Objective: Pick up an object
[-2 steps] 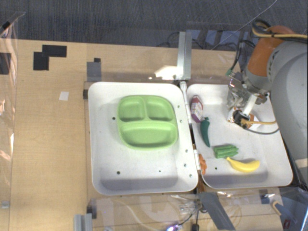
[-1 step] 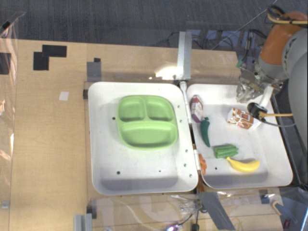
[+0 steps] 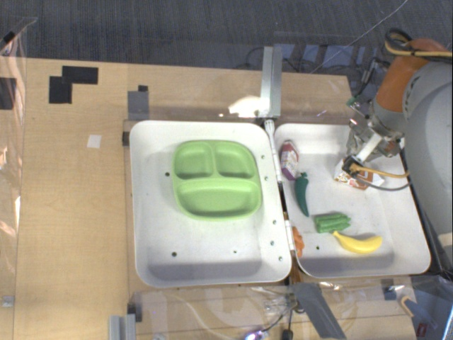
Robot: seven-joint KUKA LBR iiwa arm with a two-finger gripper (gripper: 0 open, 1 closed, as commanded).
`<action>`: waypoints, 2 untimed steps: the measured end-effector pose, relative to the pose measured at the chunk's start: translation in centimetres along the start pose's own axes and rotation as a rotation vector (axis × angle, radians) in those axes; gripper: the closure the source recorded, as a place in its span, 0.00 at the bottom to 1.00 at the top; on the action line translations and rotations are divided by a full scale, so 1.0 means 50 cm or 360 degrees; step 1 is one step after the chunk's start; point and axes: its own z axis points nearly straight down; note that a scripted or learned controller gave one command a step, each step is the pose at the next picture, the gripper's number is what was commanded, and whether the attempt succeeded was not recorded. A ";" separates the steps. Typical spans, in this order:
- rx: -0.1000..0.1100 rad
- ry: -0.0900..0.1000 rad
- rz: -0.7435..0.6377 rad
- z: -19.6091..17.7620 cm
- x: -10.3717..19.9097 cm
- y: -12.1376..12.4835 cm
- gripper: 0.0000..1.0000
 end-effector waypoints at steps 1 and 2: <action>0.0000 0.0003 0.0592 -0.001 0.030 -0.044 1.00; 0.0002 0.0006 0.0920 -0.002 0.063 -0.090 1.00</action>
